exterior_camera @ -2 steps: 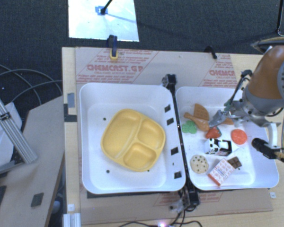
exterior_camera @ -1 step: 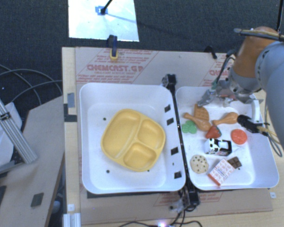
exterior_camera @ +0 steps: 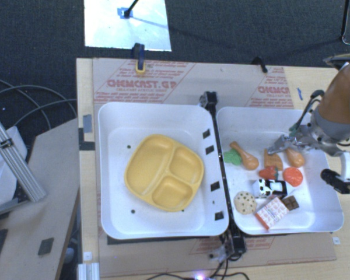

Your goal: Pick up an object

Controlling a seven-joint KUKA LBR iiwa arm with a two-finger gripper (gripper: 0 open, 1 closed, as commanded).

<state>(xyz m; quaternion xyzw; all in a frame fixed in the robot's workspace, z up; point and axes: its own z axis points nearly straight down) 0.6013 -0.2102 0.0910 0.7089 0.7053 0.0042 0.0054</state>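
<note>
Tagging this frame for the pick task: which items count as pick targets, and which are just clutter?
Job:
gripper
right bin
carrot
drumstick
tomato
cookie
red packet
cow toy

Lying about:
left bin
yellow tray
clamp

arm (exterior_camera: 344,98): enters from the right edge, grey with the orange band uppermost, angled down and leftward | wrist: low, tilted toward the left | gripper (exterior_camera: 286,142): at the arm's left end, pointing left and slightly down | pose: bent, reaching inward at a slant
</note>
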